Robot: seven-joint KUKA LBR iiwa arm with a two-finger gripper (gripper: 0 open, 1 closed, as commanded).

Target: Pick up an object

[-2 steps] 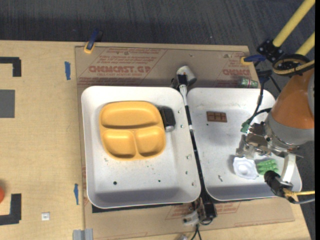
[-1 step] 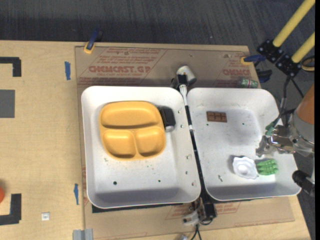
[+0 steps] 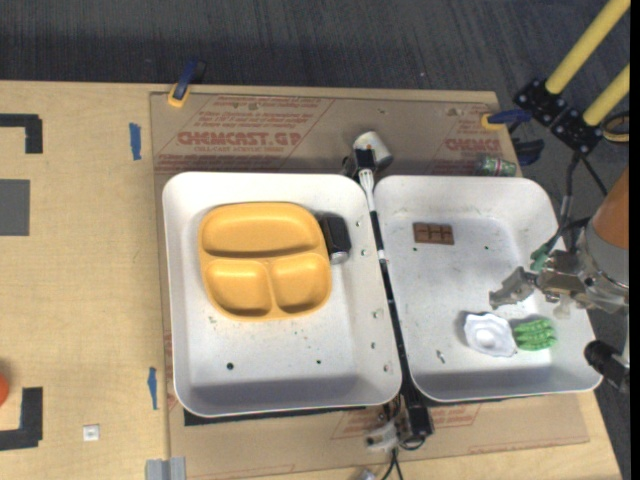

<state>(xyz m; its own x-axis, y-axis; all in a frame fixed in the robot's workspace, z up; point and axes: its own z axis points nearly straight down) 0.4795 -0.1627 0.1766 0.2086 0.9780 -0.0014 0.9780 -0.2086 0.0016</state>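
Observation:
The right bin (image 3: pixel 450 363) holds a small brown chocolate-like bar (image 3: pixel 433 233) near its far side, and a white crumpled object (image 3: pixel 487 334) beside a green object (image 3: pixel 535 334) near its front right. My gripper (image 3: pixel 527 286) hangs over the right bin's right side, just above and behind the white and green objects, with nothing seen between its fingers. In the left bin (image 3: pixel 200 368) a yellow three-compartment tray (image 3: pixel 266 258) lies upside-up, with a small black object (image 3: pixel 334 236) against its right edge.
The two bins meet at a central ridge (image 3: pixel 385 288). A small white-and-black device (image 3: pixel 369 151) sits behind the bins on the cardboard sheet. Yellow poles with black clamps (image 3: pixel 560 103) stand at the far right. Blue clips mark the bench edges.

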